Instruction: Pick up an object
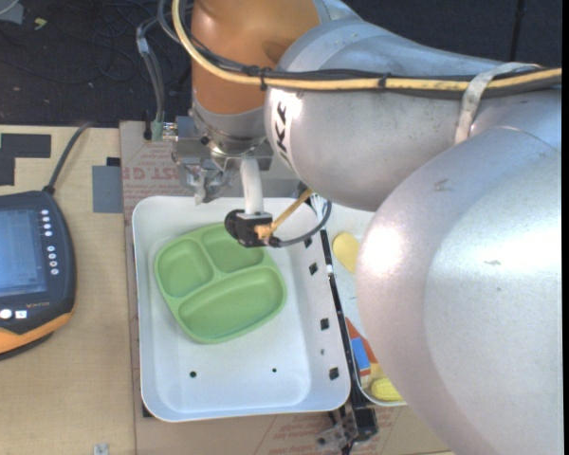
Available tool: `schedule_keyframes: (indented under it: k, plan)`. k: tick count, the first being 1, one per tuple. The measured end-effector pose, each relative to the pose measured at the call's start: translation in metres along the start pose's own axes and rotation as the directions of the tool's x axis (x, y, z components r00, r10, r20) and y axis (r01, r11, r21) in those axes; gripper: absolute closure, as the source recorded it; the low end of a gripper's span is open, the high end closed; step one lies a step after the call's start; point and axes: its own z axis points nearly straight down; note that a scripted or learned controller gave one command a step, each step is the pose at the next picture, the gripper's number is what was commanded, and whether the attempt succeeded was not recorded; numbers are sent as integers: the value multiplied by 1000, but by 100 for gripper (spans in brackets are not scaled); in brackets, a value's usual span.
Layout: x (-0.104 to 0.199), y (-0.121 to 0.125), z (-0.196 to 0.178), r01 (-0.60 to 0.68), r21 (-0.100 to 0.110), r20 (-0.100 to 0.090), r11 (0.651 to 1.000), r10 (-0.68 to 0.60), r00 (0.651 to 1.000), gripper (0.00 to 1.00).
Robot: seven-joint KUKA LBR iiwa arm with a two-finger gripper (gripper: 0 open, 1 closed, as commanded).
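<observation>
Plate [218, 292] is the thing to watch: it is green, has three compartments, and lies flat on the floor of the bin on the view's left.

Starting from the left edge, you see a pendant [19, 263] with a pale blue screen and an orange rim. It lies on the brown surface [95, 349], well apart from the bins, and a dark cable goes from it toward the far side.

Next comes the white bin [228, 377]. The plate is in its far half, turned a little at a slant, with the two small compartments on the far side and the big one on the near side. The near half of the bin floor is bare white.

The end effector [209, 186] is over the far edge of this bin, near the far rim of the plate. You cannot tell if it is released or clenched, because the view is too dark and small there.

Above it is the orange band [251, 27], and the grey arm [436, 159] covers most of the second bin [344, 287]. In the visible strip of that bin lie a yellow thing [345, 247], an orange and blue thing [360, 354] and another yellow thing [384, 389] at the near end; you cannot tell what they are.
</observation>
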Motion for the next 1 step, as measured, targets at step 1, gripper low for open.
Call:
schedule_keyframes:
  k: [1]
  plan:
    - [1, -92, -3, 2, 9, 2, 1000, -2, 1000, 100]
